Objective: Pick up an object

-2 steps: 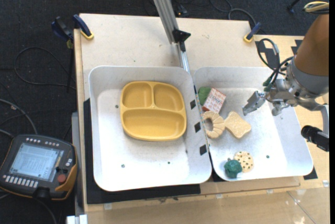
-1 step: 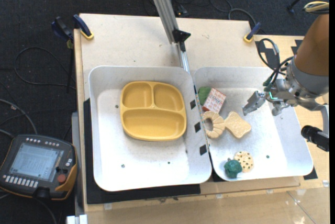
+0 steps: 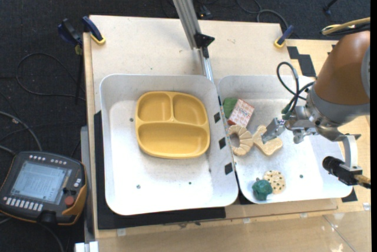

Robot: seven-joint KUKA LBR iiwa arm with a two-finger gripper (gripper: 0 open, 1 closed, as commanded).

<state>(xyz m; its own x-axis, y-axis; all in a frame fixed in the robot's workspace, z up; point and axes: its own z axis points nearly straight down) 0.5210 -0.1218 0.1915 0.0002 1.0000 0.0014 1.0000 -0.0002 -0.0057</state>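
Observation:
The right bin (image 3: 312, 169) holds several small items. A beige flat piece (image 3: 271, 147) lies near its middle, touching a beige ring-shaped piece (image 3: 241, 139) on its left. My gripper (image 3: 270, 132) hangs low right over the top edge of the flat piece, reaching in from the right. Nothing shows as lifted. A red and white packet (image 3: 242, 110) and a green item (image 3: 228, 106) lie at the bin's back left. A speckled cookie (image 3: 274, 181) and a green lump (image 3: 261, 188) sit by the front rim.
In the left bin (image 3: 118, 177) lies a yellow divided plate (image 3: 172, 125). A slanted metal pole (image 3: 184, 0) rises from the bins' shared wall at the back. A black part of the arm (image 3: 340, 169) juts over the right bin's front right corner.

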